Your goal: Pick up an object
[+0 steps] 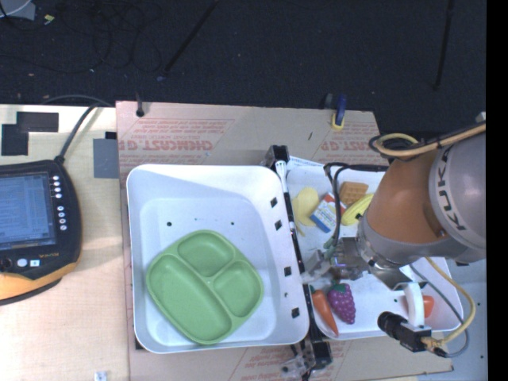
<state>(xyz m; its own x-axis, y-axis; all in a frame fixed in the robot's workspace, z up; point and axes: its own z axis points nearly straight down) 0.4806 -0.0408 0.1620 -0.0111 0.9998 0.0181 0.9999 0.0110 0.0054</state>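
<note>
Two bins touch edges; green tray (205, 285) leaves open margins.

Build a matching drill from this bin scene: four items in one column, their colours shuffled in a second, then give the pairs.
Items:
1. divided plate
2. toy grapes
3. toy carrot
4. toy lemon

Colours:
A. purple
B. yellow
C. green
D. orange

Pairs: 1-C, 2-A, 3-D, 4-B
</note>
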